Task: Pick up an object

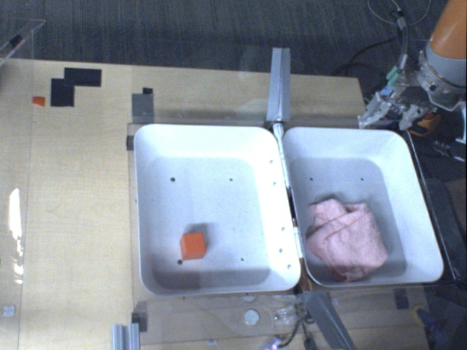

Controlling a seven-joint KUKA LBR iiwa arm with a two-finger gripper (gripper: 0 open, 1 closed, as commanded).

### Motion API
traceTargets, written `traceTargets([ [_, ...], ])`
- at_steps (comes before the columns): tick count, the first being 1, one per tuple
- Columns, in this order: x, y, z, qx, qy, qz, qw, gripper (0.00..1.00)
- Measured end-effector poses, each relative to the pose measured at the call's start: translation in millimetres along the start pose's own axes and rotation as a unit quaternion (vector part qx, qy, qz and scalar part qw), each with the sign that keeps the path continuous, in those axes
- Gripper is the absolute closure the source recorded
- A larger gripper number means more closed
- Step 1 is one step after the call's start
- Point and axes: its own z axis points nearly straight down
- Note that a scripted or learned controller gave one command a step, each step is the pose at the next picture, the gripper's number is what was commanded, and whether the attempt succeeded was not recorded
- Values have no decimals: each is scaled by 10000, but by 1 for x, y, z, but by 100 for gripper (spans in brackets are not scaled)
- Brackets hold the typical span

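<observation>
On the far left of the pale wooden worktop (73,217), a small orange marker (39,101) is sitting beside some black blocks (71,84). Moving right, the left bin (153,159) is holding an orange cube (193,246), which is resting on the bin floor toward the near-left corner, apart from the walls. A grey metal bar (279,86) is running back from the seam where the two bins are meeting. The right bin (398,166) is carrying a crumpled pink cloth (346,238), lying on the near half of its floor (bunched rather than spread flat). Past that bin's far-right corner, the gripper (390,108) is hanging outside the rim, over the dark area beside the worktop, with nothing visibly caught in it; its state cannot be told at this distance. The arm's orange band (446,39) is showing just above it at the upper right, with thin cables (390,9) looping nearby.
</observation>
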Motion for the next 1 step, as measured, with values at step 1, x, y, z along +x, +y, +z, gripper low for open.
traceTargets([
  [1, 23, -107, 103, 2, 5, 396, 9992, 0],
])
